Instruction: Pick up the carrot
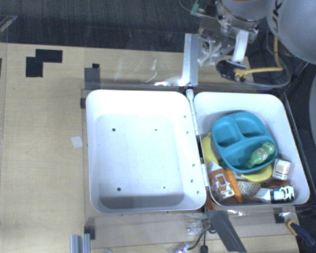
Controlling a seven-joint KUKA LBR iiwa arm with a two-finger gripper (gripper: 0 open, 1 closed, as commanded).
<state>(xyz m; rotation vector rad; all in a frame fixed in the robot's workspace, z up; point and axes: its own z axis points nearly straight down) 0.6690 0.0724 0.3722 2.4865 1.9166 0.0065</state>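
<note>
While the grey arm [300,15] reaches in over the back edge of the bench [37,157], its gripper [219,49] hangs up high, just behind the back edge of the two bins. Nothing from the bins is in it. How far open it is, I cannot tell.

Next to each other on the bench sit the left bin [90,141] and the right bin [284,107], and their sides touch. The carrot [235,190] is in the right bin, near its front edge. It is small and orange, and it lies just beside a brown packet [219,182] with white marks. The gripper is well apart from it.

A blue plate [237,136] with parts in it sits tilted in the middle of the right bin. A green bottle [262,154] lies in the plate. A yellow thing [255,176] peeks out from under the plate. Near the bin's front right corner are a little white jar [282,168] and a black and white bottle [278,194] lying on its side.
</note>
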